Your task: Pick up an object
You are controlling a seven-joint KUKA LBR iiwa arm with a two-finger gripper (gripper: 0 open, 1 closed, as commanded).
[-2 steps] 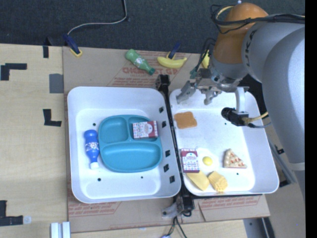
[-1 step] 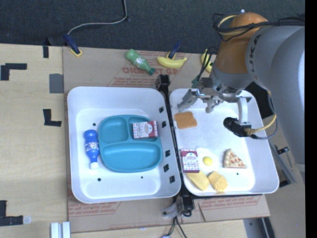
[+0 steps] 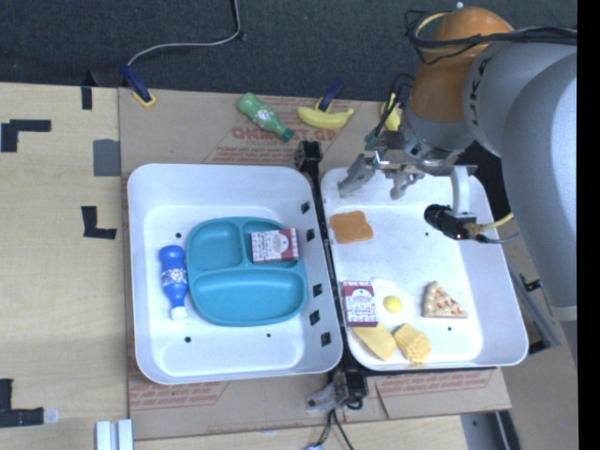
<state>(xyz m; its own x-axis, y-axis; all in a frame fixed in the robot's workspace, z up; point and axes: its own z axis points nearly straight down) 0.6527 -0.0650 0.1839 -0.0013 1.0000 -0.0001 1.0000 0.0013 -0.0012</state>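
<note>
Overhead, metal hand (image 3: 378,181) spread above flat brown toast (image 3: 351,226).

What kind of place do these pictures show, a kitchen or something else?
Probably a robot lab bench, not a kitchen: a grey arm reaches over two white bins of toy food, such as a pizza slice, on taped cardboard.

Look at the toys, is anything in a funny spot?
Yes. A green bottle and a banana lie on the cardboard behind the bins, not inside them. Also, a small carton sits tilted on the blue tray.
</note>
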